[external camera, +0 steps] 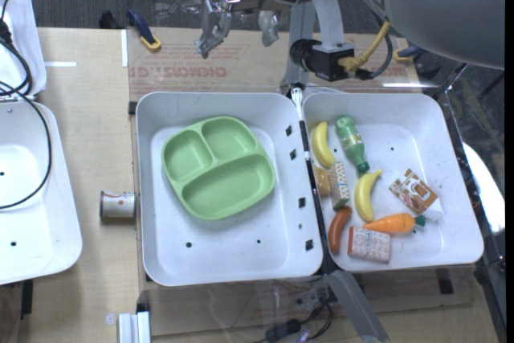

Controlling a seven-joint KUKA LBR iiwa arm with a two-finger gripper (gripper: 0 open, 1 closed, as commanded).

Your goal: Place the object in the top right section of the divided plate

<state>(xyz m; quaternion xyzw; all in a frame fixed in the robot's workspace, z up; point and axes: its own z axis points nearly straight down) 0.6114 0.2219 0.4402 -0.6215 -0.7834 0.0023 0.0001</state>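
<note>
Top of frame: the tool (239, 22) hangs released, fingers spread, holding nothing. The green divided plate (218, 167) lies in the left bin (161, 245); two bananas (322, 144), one carrot (392, 224) in the right bin (450, 173).

A: both white bins (217, 257) look like smooth plastic with a bit of sheen, and the green divided plate (218, 166) is plastic too but way more matt

B: yeah, and the bench (88, 76) looks like pale wood, with a flat sheet of brown cardboard (241, 64) on it. The bananas (321, 144) and green bottle (351, 142) have that glossy toy-plastic look. Gripper (238, 26) reads as bare shiny metal
</note>
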